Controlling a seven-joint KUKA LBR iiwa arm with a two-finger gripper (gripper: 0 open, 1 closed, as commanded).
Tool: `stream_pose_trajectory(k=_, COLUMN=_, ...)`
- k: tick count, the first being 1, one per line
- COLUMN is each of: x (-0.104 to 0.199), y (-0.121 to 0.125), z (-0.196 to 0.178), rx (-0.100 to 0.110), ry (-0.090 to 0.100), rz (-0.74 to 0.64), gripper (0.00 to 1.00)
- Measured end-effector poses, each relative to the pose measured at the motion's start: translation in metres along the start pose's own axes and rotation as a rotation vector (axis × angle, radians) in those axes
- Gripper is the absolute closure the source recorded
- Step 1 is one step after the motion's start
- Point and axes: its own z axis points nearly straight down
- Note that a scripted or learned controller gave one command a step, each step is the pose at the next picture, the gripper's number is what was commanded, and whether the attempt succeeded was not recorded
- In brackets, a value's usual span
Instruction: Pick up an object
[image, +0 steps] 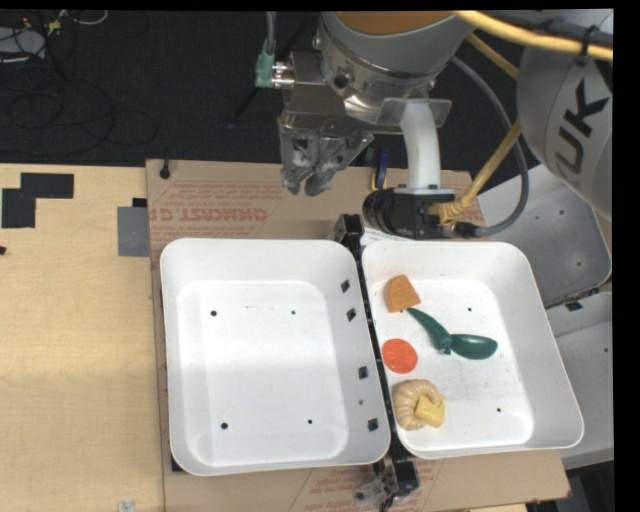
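In the right bin (540, 330), a green spoon (452, 338), an orange wedge (402, 293), an orange disc (400, 354) and a tan pastry (417, 403) are seen. Beyond it, the gripper (310, 178) is seen shut, holding nothing.

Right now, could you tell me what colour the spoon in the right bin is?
The spoon is teal green, seen in the camera view.

White bins (190, 300) (both plain); teal spoon (452, 338), orange disc (400, 354), tan bun (417, 403).
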Motion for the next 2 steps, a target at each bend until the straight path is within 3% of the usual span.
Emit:
stream_pose_trajectory(k=1, x=-0.078, y=-0.051, z=-0.001, rx=0.001, ry=-0.001, rz=0.010, gripper=1.00)
stream_pose_trajectory(k=2, x=-0.019, y=-0.027, z=0.001, rx=0.001, ry=0.000, rz=-0.001, gripper=1.00)
